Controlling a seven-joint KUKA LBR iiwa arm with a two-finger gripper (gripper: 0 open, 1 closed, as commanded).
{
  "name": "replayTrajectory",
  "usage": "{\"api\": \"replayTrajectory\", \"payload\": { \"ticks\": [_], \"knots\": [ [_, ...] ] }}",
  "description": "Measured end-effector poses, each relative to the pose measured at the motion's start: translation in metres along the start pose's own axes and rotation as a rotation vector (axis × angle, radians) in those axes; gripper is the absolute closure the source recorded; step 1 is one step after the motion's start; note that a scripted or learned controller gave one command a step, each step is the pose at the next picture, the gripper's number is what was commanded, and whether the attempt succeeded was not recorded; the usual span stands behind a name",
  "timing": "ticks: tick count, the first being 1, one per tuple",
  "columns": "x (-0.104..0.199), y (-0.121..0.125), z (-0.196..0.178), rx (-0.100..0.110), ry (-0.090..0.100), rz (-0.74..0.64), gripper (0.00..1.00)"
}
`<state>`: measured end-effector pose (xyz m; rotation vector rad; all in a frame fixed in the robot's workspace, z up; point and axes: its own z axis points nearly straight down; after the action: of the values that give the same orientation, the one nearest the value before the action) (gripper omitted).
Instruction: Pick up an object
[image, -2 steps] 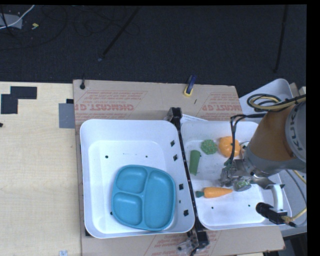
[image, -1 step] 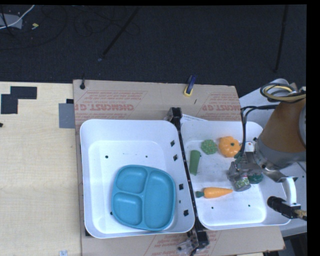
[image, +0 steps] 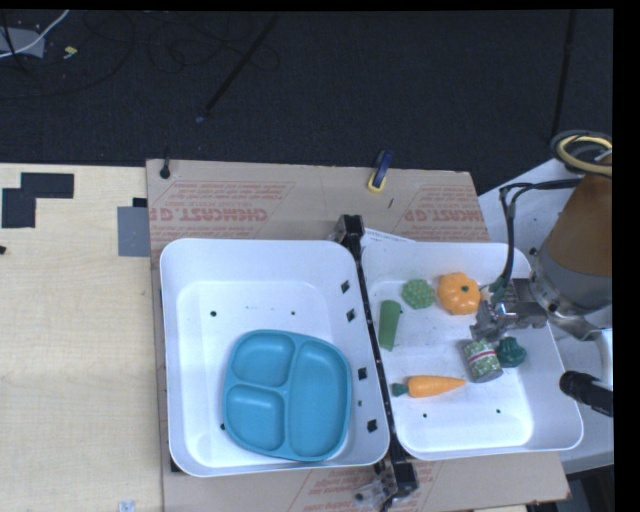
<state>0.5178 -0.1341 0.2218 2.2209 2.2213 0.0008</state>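
Two shallow white bins sit side by side on the worktop (image: 80, 330), parted by a black divider bar (image: 365, 330) that serves as the landmark for everything else. Left of the bar, the left bin (image: 190, 270) holds a blue sectioned plate (image: 287, 395) lying flat in its lower half, its right rim close to the bar. Just right of the bar, in the right bin (image: 540, 425), a dark green cucumber-like piece (image: 389, 324) lies upright along the bar's middle stretch. A little further right and higher sits a small round green vegetable (image: 418, 293), and beyond it an orange pumpkin-shaped toy (image: 459, 293), the two near one another. Lower down, an orange carrot (image: 433, 385) lies on its side, its green end pointing toward the bar. Further right of the bar again, a small can with a green label (image: 482, 361) stands tilted, with a dark green lump (image: 512, 351) touching its right side. The gripper (image: 493, 322) hangs directly above the can, between it and the pumpkin toy; whether its jaws are spread or closed cannot be told, and nothing is seen caught between them. The grey arm (image: 580, 250) reaches in from the far right.
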Motion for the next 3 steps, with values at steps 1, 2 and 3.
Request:
{"api": "replayTrajectory", "payload": {
  "ticks": [1,2,3],
  "knots": [
    [-0.001,0.0,-0.006,0.002,0.001,0.0,1.0],
    [0.048,0.002,0.005,0.005,0.002,-0.002,1.0],
    [0.101,0.004,-0.009,0.003,0.002,-0.004,1.0]
  ]
}}
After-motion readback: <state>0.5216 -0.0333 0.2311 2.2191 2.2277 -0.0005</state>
